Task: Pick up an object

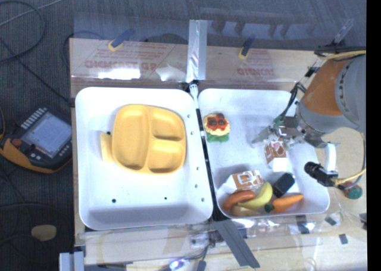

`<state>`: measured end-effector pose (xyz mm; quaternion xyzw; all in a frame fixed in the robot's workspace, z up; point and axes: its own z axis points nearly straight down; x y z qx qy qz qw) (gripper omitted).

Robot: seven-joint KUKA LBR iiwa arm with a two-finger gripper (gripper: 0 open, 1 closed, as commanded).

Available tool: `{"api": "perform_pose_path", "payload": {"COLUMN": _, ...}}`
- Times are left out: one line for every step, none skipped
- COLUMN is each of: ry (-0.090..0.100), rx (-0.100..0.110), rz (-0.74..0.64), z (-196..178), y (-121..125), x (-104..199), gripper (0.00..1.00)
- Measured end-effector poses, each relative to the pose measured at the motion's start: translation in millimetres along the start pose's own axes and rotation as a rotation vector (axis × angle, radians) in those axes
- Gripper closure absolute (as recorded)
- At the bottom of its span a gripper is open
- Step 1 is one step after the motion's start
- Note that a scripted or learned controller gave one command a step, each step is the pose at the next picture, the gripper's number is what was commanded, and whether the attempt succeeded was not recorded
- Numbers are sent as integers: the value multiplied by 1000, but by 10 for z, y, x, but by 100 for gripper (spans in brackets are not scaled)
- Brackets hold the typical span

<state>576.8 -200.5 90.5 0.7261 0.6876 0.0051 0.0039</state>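
The grey arm with its orange band [324, 94] reaches in from the right over the right-hand shallow white bin [238, 106]. Its hand [280, 136] hangs low over the right part of that bin, directly above a small brown-and-white packet [276, 152] lying on the bin floor. Whether the hand is spread or pressed together I cannot tell; the wrist hardware hides it, and nothing can be seen pinched in it.

Nearer to us in the same bin, a cluster of toy food sits against the near wall: a yellow plastic banana [259, 197], an orange plastic carrot [286, 202] to its right, a reddish sausage-shaped piece [236, 196] to its left, a small black block [283, 183] just behind the carrot, and a little orange-and-white box [247, 178] just behind the banana. Well apart from these, close to the bin's left wall and farther back, rests a small toy burger with red, yellow and green layers [216, 127].

The left-hand white bin [95, 204] holds a yellow compartment tray turned upside down [147, 137], roughly in its middle.

Off the bench to the far left, a handheld control pendant [37, 139] lies on the dark carpet.
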Motion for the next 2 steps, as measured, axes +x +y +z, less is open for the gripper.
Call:
{"api": "perform_pose_path", "payload": {"ry": -2, "rx": 1, "rz": 1, "z": -72, "y": 2, "x": -8, "gripper": 100}}
{"api": "perform_pose_path", "payload": {"ry": -6, "rx": 16, "rz": 75, "z": -1314, "y": 183, "x": 297, "gripper": 100}}
